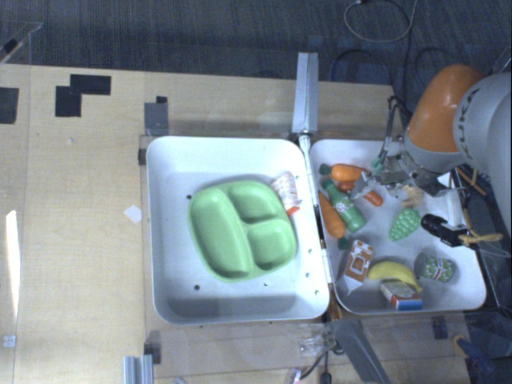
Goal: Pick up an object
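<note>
Pale wood bench (pixel 80 238), dark carpet behind, green tray (pixel 242 230) in left bin (pixel 168 294), tool (pixel 382 174) grip indiscernible.

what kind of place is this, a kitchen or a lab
Most likely a robotics lab bench, not a kitchen: two white bins fixed to a wooden bench, a robot arm reaching over toy food such as a banana, and loose cables on the carpet.
</note>
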You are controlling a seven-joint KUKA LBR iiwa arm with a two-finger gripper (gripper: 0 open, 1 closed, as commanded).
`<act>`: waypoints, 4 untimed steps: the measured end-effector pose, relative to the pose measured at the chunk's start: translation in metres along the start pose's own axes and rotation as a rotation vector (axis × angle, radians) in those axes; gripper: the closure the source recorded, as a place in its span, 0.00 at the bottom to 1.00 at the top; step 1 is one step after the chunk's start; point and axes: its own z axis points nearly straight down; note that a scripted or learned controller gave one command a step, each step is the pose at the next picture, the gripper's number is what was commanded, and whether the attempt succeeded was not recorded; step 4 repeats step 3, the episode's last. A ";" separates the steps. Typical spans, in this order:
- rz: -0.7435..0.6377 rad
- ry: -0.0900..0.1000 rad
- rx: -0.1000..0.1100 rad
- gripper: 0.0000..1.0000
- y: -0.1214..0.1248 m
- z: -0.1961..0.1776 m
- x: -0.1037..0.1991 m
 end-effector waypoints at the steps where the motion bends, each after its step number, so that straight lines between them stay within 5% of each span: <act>1: -0.003 0.002 -0.006 1.00 0.003 -0.013 0.002; 2: -0.088 0.007 0.026 1.00 0.037 -0.032 -0.001; 3: -0.151 0.001 0.001 1.00 0.046 -0.143 0.032; 4: -0.151 0.001 0.001 1.00 0.046 -0.143 0.032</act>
